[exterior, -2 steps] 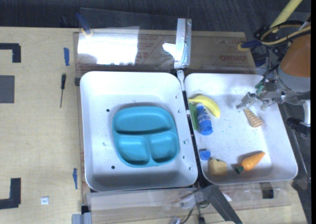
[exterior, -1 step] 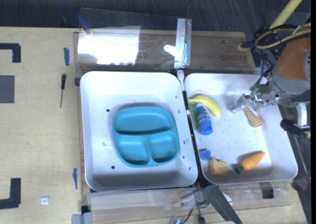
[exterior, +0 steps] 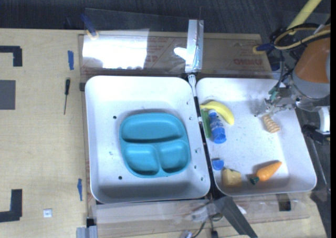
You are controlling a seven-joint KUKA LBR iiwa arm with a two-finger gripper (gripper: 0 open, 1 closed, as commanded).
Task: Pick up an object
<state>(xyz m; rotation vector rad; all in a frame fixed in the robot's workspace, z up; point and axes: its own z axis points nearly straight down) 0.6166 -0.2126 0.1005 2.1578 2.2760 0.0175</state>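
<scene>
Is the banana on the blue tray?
No, the banana lies in the right bin, while the blue tray sits in the left bin.

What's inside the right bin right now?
Right bin holds a banana, blue bottle, carrot, a tan ridged piece and a yellowish lump. The gripper covers its upper-right corner.

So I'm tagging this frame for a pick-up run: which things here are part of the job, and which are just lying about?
Part of the job:
- pincer, over the right bin
- banana
- blue bottle
- ridged tan piece
- carrot
- tan lump

Lying about:
- blue divided tray in the left bin
- screwdriver on the bench
</scene>
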